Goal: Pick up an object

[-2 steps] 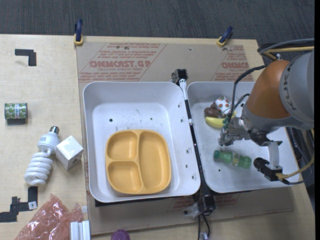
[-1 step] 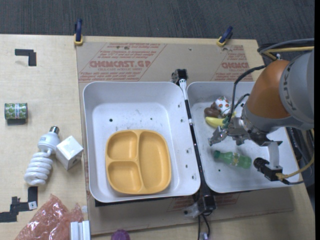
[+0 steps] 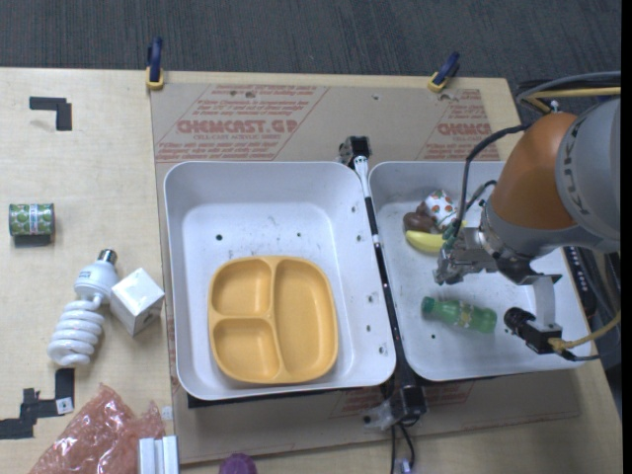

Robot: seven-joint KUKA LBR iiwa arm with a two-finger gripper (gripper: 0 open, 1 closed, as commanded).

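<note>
My gripper hangs just above the green bottle in the right bin; can't tell its state. Bottle looks light, slick, rolly, so I'd pinch mid-body.

Dark grey carpet floor beyond, pale wooden bench, brown printed board held by blue clamps
</note>
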